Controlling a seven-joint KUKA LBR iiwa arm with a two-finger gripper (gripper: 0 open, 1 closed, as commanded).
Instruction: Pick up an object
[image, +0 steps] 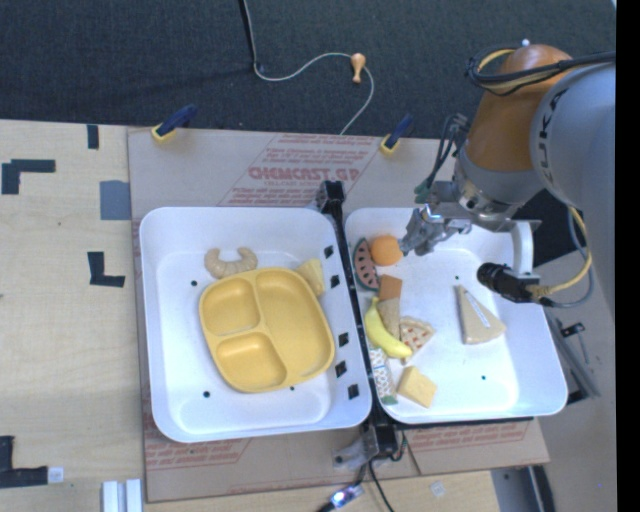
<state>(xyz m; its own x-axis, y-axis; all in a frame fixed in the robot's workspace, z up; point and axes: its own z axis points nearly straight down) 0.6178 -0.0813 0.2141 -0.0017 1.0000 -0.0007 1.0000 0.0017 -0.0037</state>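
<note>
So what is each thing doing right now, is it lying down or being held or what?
gripper: hanging over the right bin, beside the orange.
orange: resting in the right bin, not held.
banana: lying flat.
cheese wedge: lying flat, apart from the others.
cheese cube: sitting in the bin.
yellow tray: lying flat in the left bin, compartments empty.

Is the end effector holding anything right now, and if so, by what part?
Cannot be told. The end effector hangs over the right bin, just beside the orange ball, but nothing is visibly between its fingertips.
</note>
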